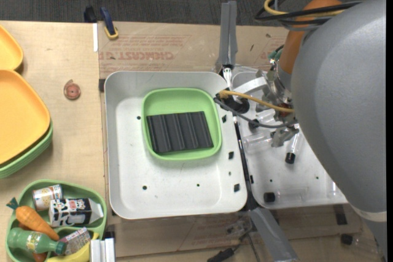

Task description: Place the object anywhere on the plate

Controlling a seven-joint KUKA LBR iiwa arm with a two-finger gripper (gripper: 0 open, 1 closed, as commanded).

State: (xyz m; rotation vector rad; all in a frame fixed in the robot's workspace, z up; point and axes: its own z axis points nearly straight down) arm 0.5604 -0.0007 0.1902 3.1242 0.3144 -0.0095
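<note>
In the camera view, the green plate [180, 94] sits in the upper half of the left bin [178, 193]. A dark ribbed slab [182, 132] lies flat across the plate's middle, inside the rim on every side; I take this to be the task's thing, and it already rests where the task wants it. It looks like a moulded rubber or plastic mat: probably light, somewhat flexible and matte rather than slick, and not fragile. Lying so flat, it gives little to grip from above. One of the short edges, pinched across its thickness, seems the best hold, though a thin piece may bend or slide against the plate. The gripper [279, 123] is over the upper left part of the right bin [295, 187], below the grey arm [344, 113], among cables and brackets. Whether it is spread or closed cannot be told here. A thin tan rod [255, 99] with a dark end runs from that cluster toward the wall between the bins; what it is remains unclear. The slab lies well apart from the gripper, across that wall, and nothing touches it.
</note>
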